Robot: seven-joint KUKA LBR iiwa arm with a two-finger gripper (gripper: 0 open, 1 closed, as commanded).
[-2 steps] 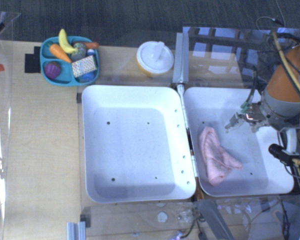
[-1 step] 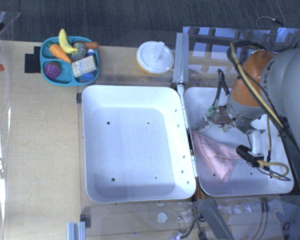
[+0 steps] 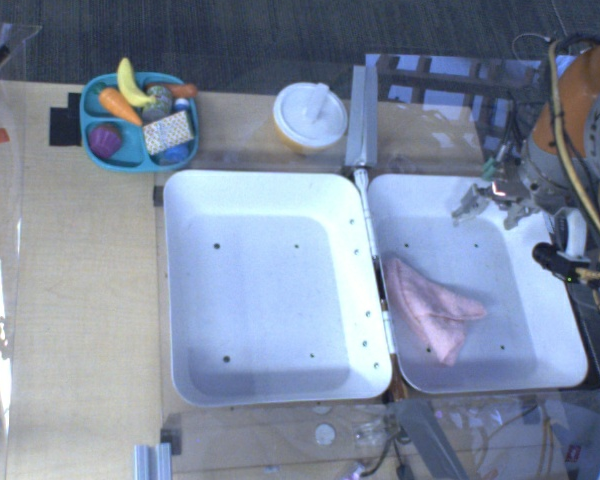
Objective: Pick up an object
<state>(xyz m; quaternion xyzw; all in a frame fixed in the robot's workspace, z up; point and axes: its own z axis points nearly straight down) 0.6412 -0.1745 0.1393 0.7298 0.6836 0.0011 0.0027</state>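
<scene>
A crumpled pink cloth (image 3: 435,309) lies in the right bin (image 3: 540,363), toward its left side near the divider. My gripper (image 3: 490,210) hangs over the back right part of that bin, up and to the right of the cloth and well apart from it. Its two fingers (image 3: 467,205) are spread, with nothing between them.
The left bin (image 3: 190,268) sits beside the right one. On the bench behind stand a blue divided tray (image 3: 92,118) with toy food, a banana (image 3: 130,84) and a carrot (image 3: 117,105), and a white lidded bowl (image 3: 310,115). A metal frame (image 3: 430,78) rises behind the right bin.
</scene>
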